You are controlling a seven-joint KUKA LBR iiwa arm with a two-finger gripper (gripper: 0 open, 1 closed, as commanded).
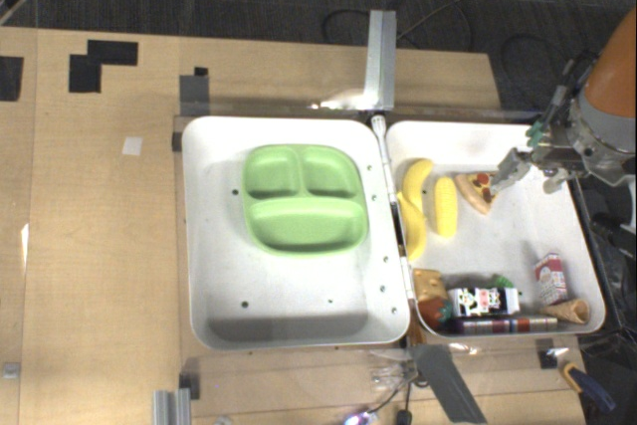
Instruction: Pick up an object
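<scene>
The right bin point(572, 224) holds two yellow bananas point(445, 206) side by side at its left. A pizza slice toy point(475, 193) lies just right of them. Along the front wall lie a black-and-white carton point(483, 299), a dark marker point(498, 323), a brown piece point(430, 288), a red can point(550, 278) and a cone point(571, 312). My gripper point(526, 178) hangs over the bin's back right part, open, with nothing between its fingers. Its left fingertip point(501, 176) is close to the pizza slice's right edge.
The left bin point(214, 244) carries a green divided plate point(302, 196). A metal post point(381, 60) stands behind the wall between the bins. Bare white floor lies in the right bin's middle, between the gripper and the front row of objects.
</scene>
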